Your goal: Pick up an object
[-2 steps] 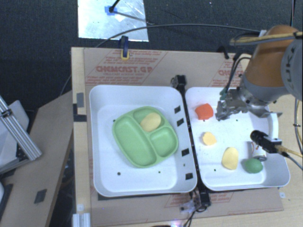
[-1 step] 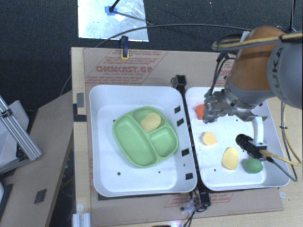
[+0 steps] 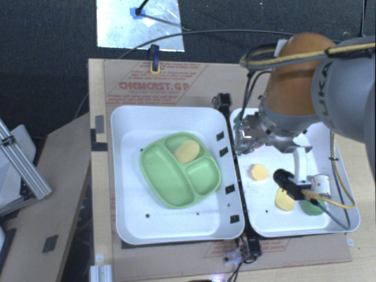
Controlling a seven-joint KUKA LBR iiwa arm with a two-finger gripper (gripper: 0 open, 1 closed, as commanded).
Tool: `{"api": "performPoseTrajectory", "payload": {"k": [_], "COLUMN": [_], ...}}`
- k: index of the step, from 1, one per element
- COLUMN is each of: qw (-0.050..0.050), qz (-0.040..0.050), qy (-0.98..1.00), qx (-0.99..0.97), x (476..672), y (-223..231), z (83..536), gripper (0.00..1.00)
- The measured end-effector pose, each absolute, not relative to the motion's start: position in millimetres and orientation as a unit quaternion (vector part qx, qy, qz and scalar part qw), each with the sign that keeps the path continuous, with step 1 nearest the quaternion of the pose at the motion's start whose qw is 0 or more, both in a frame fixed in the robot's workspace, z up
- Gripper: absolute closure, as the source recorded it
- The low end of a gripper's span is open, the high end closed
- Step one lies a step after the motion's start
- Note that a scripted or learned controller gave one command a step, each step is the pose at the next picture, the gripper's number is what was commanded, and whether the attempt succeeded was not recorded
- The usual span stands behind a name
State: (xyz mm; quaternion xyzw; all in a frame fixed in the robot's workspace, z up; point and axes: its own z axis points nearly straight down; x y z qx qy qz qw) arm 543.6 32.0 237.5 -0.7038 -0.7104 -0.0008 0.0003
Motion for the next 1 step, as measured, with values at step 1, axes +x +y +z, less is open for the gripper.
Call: {"api": "performPoseTrajectory", "payload": {"k": [1], "qw": [0.001], "qz": [-0.0003], "qy": [-0.71], "qx": [-0.704], "x": [531.1], "y": [73.9], "z": [227.4], "gripper": [1.0]}}
